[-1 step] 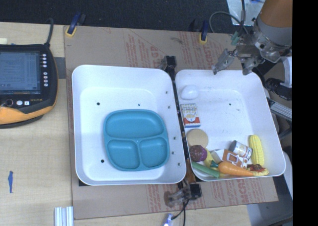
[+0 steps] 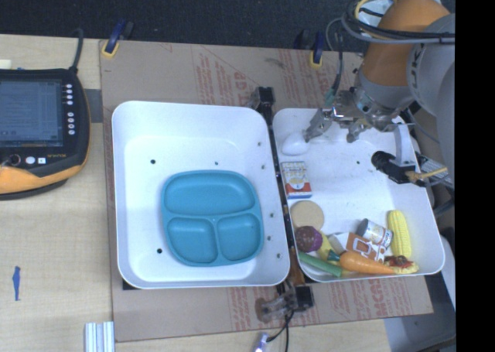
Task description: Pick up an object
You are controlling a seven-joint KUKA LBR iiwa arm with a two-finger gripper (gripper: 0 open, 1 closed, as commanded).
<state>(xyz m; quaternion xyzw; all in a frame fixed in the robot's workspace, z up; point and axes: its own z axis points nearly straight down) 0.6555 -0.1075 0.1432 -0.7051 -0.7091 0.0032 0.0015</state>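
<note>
My gripper [image 2: 335,128] hangs over the far end of the right bin [image 2: 352,158], open, with nothing between its fingers [image 2: 314,129]. A small white rounded object [image 2: 294,144] lies just left of and below it. Nearer the front lie a small printed carton [image 2: 296,178], a tan disc [image 2: 307,213], a dark purple round fruit [image 2: 308,238], a green vegetable [image 2: 317,264], a carrot [image 2: 365,264], a small can [image 2: 374,234], a corn cob [image 2: 399,233] and a red chili [image 2: 400,264].
The left bin [image 2: 139,149] holds a blue divided plate [image 2: 210,217]. A teach pendant [image 2: 35,130] lies on the bench at far left. Clamps sit at the bins' shared edge, far [image 2: 265,98] and near [image 2: 288,300].
</note>
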